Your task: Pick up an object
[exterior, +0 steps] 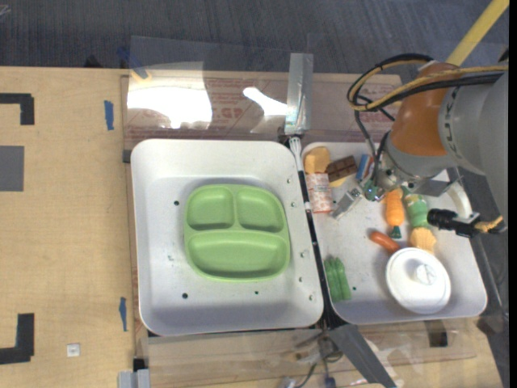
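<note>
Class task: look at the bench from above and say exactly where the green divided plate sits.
The green divided plate lies in the middle of the left white bin, left of the divider between the bins.

1. Two bins sit side by side: left bin (153, 241), right bin (464, 285).
2. A divided plate (237, 231) lies in the middle of the left bin.
3. In the right bin, a round lid (418, 279) sits at five o'clock.
4. Toy food (394, 210) clusters toward one o'clock; a packet (318, 191) lies at ten o'clock.

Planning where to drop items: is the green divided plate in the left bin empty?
Empty: all three compartments of the green divided plastic plate show bare green.
</note>
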